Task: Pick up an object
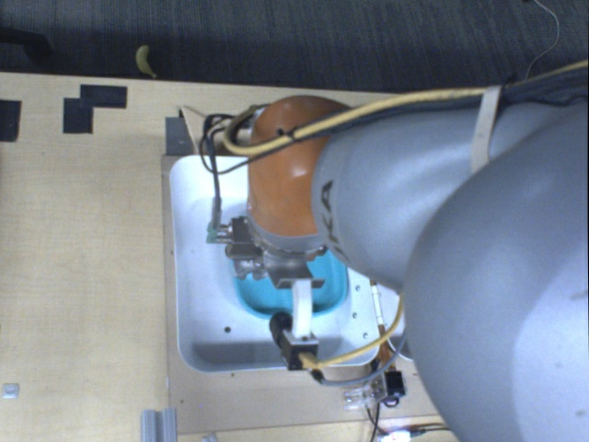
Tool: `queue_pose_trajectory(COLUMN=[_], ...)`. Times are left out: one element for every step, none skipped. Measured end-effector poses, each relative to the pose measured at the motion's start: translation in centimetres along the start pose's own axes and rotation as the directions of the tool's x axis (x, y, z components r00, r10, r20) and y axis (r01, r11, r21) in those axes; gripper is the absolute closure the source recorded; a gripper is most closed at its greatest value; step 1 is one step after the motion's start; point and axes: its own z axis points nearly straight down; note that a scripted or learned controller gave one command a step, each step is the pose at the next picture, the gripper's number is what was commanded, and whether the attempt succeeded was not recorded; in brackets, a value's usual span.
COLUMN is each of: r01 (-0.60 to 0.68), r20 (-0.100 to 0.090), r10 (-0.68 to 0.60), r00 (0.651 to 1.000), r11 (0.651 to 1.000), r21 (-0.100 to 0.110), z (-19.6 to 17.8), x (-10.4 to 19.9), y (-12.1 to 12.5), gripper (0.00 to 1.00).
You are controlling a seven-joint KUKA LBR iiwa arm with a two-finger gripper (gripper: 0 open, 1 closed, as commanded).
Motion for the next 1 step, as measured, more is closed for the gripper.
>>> queue_pose_trajectory(r01=[0.007], r20=[-0.001], r10=[-0.007], r00=[1.0], r11=[1.0], r21=[-0.001], z=[-1.06], x=[0.07], y=[0.08], gripper=[1.0])
